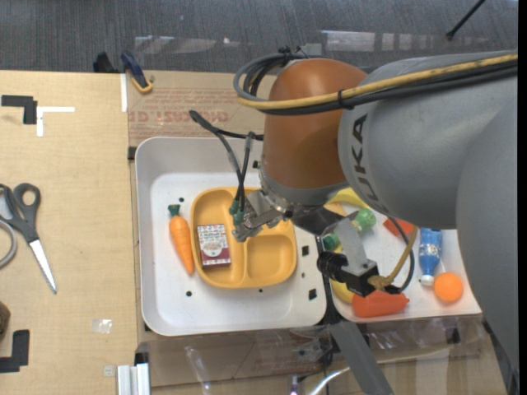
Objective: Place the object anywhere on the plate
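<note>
Gripper (247,220) fingers hang over the yellow divided plate (276,257); whether they are apart or together I cannot tell. A small red-and-white box (213,245) lies in the plate's left compartment, touching nothing above. Retreating straight up should avoid nudging it toward the carrot (180,239).

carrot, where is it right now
In the camera view the carrot lies in the left white bin, on the bin floor just left of the yellow plate, apart from the small carton lying on the plate.
</note>
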Motion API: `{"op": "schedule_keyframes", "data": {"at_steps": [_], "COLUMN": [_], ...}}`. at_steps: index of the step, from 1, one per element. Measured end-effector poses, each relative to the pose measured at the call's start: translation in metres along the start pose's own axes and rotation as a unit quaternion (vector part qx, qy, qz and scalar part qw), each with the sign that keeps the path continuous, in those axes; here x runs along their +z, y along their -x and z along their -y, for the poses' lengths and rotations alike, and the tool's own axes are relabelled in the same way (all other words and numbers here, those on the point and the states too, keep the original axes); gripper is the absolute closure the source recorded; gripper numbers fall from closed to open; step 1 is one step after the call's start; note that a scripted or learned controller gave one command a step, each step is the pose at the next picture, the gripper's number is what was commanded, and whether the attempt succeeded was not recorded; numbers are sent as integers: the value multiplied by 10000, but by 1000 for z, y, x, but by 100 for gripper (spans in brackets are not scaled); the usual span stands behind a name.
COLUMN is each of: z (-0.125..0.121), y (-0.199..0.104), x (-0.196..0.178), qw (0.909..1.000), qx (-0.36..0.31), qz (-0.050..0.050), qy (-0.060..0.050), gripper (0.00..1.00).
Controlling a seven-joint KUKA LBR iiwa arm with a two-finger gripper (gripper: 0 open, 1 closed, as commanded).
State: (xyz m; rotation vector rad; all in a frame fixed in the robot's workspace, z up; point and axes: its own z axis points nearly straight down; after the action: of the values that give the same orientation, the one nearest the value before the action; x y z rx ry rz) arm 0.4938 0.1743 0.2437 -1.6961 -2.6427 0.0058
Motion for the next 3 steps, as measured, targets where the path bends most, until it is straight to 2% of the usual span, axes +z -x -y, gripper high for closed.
{"op": "schedule_keyframes", "data": {"at_steps": [1, 2, 3], "z": [19, -2, 28], "y": [25, 4, 40], "x": [-58, 24, -77], "qw": [9984, 9935, 9787], "qx": [-563, -1139, -2051], "qz": [6, 0, 10], "qy": [12, -1, 20], "gripper": [100, 100, 100]}}
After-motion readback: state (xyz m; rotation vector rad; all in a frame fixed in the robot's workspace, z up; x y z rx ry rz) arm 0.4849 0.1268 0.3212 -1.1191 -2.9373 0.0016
